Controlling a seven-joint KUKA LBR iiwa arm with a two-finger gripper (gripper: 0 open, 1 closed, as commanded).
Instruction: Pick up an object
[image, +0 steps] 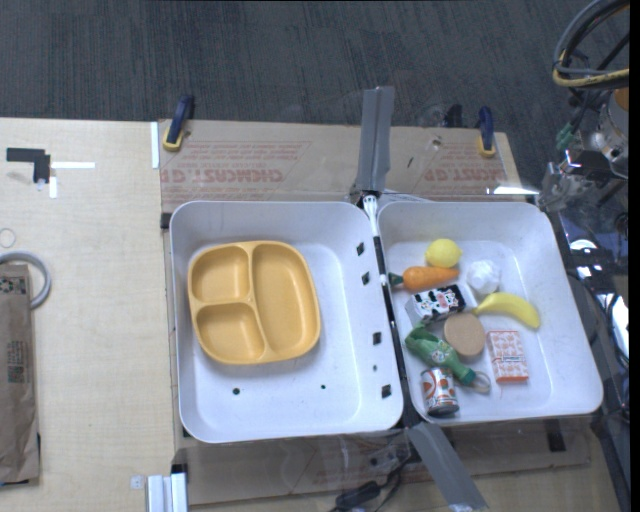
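Observation:
The right bin (560, 400) holds several small items. A yellow ball (443, 252) and an orange carrot (431, 277) lie at the back, beside a white crumpled lump (483, 274). Nearer the front are a banana (509, 309), a black-and-white carton (440, 300), a brown round disc (464, 335), a green toy (437, 352), an orange-and-white box (509, 356) and a red can (438, 390). My gripper (575, 178) hangs at the far right, above the bin's back right corner and apart from all the items.
In the left bin (290, 410) lies a yellow three-compartment plate (255, 300). Metal bars (376, 140) stand at the divide between the bins. Blue clamps (180, 120) hold cardboard behind them. Cables (595, 50) loop at the top right.

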